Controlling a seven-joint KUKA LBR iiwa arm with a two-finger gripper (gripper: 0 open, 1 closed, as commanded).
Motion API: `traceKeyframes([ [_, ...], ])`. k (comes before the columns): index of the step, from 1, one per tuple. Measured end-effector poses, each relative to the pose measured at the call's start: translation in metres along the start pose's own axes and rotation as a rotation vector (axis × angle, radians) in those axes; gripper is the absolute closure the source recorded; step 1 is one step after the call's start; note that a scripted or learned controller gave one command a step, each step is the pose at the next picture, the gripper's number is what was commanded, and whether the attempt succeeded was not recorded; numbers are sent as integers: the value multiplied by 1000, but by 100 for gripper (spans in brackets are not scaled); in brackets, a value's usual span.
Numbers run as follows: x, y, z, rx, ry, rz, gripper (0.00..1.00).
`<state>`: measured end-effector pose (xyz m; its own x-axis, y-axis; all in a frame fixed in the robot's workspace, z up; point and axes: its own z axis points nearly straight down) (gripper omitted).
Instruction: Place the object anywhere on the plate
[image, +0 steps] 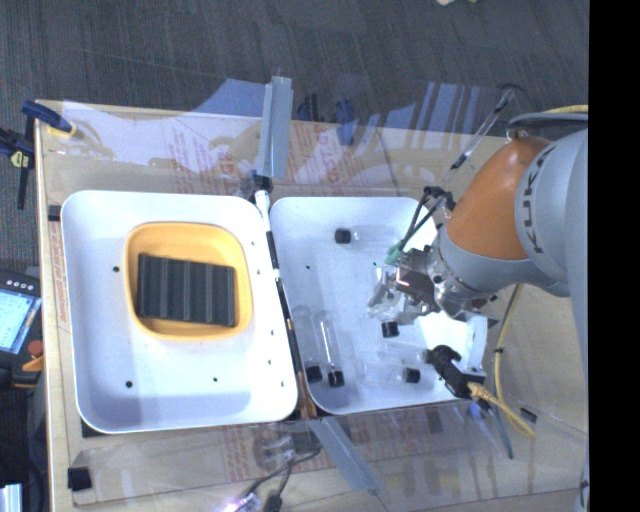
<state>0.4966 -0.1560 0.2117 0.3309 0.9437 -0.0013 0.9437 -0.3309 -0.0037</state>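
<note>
The surface (150, 150) is a pale wooden bench covered with clear plastic sheeting that carries faint red printing, too washed out to read. Beyond its far edge lies dark grey carpet. Two shallow white bins sit side by side on it. The right bin (320, 270) lies under the tool, and the left bin (90, 330) is well off to the tool's left.

The tool (392, 300) hangs low over the right half of the right bin, at the end of the grey arm (550, 220) with its orange band. Cables and metal parts crowd around it, so how far its fingers are parted cannot be told, nor whether anything is between them.

Small things lie scattered in the right bin. Clear tubes with black caps (325, 350) lie to the tool's left and nearer the camera, a small black piece (343, 236) sits farther away towards the bin's back, and another black piece (411, 376) lies just on the near side of the tool. Which of these is the object to move cannot be settled.

The plate (150, 310) is yellow with rounded corners and rests in the left bin, well apart from the tool. A dark ribbed block (187, 289) lies on it.

Part of a black word runs down the grey arm, seemingly "KUKA". A handheld device with a lit screen (15, 320) sits at the far left edge.
</note>
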Motion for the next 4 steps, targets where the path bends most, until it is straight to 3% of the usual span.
traceKeyframes([
  [1, 44, 40, 3, -1, 0, -257, 100],
  [2, 105, 76, -52, -2, 1, -475, 100],
  [3, 175, 81, 10, 2, 2, -565, 100],
  [4, 175, 81, 10, 2, 2, -565, 0],
])
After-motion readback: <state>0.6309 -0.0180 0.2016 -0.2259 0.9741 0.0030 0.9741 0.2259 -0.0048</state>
